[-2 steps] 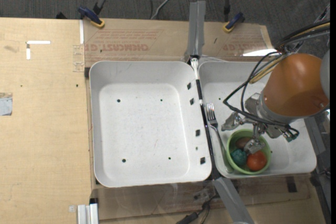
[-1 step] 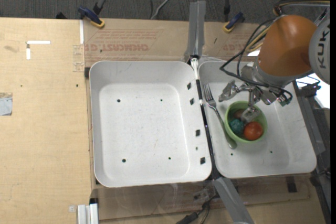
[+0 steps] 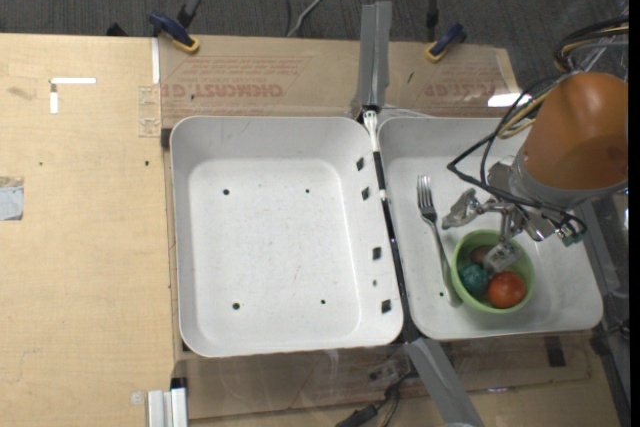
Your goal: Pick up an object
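A green bowl [image 3: 492, 276] sits in the right bin [image 3: 430, 310], near its front. Inside it lie a red-orange ball [image 3: 507, 289], a teal object [image 3: 473, 280] and a brownish piece at the back. A silver fork [image 3: 433, 222] lies just left of the bowl, tines pointing away. My gripper [image 3: 505, 250] hangs from the orange wrist directly over the bowl's back rim, its tips reaching down among the contents. The wrist and cables hide much of the fingers.
The left bin [image 3: 190, 215] lies beside the right one, joined by a grey divider with black clips. Cardboard backs the bins, with blue-and-orange clamps at the rear. A wooden bench top stretches to the left.
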Robot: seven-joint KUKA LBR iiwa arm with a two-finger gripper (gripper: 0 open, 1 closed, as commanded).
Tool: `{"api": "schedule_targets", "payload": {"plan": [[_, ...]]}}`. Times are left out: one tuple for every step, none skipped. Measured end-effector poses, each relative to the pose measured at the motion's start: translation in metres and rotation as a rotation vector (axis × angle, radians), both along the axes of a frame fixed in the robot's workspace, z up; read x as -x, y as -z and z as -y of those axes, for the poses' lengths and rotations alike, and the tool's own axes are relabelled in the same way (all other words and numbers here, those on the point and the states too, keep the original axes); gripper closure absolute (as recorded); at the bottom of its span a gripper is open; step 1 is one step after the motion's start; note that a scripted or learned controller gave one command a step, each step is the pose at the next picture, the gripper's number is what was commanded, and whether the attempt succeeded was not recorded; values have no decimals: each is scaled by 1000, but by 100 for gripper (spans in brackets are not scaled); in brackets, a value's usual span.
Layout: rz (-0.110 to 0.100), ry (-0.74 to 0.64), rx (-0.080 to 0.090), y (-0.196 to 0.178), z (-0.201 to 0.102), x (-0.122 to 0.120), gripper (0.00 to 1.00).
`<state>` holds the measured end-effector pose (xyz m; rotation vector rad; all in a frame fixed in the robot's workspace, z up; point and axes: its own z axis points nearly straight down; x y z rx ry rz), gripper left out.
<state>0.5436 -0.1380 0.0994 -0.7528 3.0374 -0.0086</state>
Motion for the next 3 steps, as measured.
{"api": "schedule_targets", "payload": {"plan": [[3, 559, -7, -1, -7, -51, 0], [4, 570, -6, -2, 38, -105, 0], [5, 558, -8, -2, 30, -97, 0]]}}
